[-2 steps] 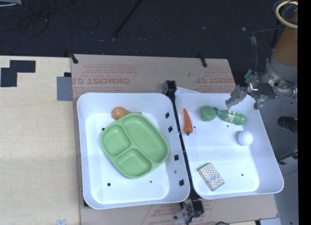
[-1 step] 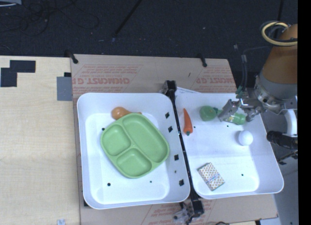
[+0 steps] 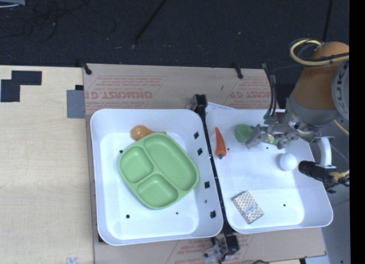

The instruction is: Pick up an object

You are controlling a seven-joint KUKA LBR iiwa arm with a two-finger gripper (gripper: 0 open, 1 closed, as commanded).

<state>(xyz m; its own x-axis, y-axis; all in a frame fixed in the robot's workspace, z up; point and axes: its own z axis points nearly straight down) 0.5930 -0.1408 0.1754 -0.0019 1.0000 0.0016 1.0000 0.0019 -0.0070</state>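
Two white bins – one green plate, carrot, white ball, patterned box

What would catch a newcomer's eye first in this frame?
The green divided plate fills much of the left bin, with an orange object tucked behind it. In the right bin, the arm's hand hovers by a green object, with a carrot, white ball and patterned packet nearby.

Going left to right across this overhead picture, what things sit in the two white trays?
Green divided plate → carrot → patterned little box → white ball. The orange thing by the plate and the green thing near the pincer overlap others.
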